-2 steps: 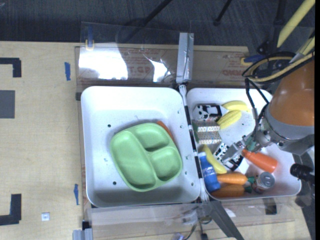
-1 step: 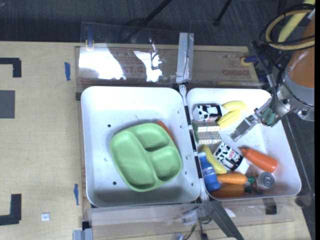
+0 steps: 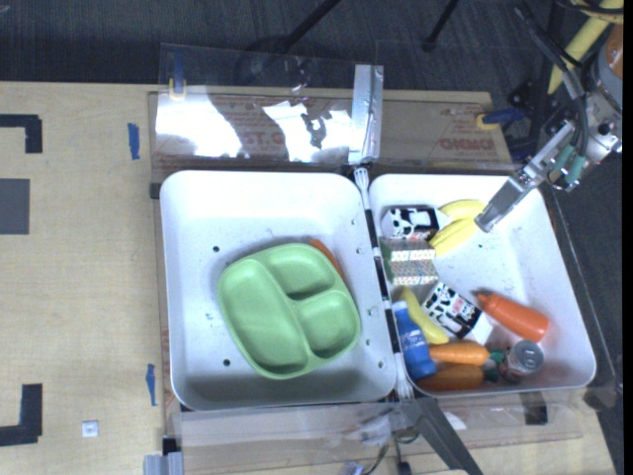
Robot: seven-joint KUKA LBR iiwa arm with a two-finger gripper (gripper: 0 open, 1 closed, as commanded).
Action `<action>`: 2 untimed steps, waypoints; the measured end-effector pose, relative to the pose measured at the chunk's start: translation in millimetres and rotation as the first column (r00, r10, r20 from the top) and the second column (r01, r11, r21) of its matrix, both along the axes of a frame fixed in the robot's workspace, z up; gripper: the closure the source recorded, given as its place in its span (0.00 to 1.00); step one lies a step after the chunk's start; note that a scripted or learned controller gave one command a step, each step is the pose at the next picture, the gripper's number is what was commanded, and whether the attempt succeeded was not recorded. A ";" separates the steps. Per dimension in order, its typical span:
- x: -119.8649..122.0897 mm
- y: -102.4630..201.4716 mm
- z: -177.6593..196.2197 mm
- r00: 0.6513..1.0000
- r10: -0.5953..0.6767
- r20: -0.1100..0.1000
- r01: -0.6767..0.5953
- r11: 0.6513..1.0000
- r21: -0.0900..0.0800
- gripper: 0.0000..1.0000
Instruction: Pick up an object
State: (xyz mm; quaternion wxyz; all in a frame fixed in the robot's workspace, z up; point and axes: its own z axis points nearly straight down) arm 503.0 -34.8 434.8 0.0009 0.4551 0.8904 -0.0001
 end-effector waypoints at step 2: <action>-23.7 35.3 -251.9 0.983 -0.185 -0.005 0.185 0.983 0.001 0.00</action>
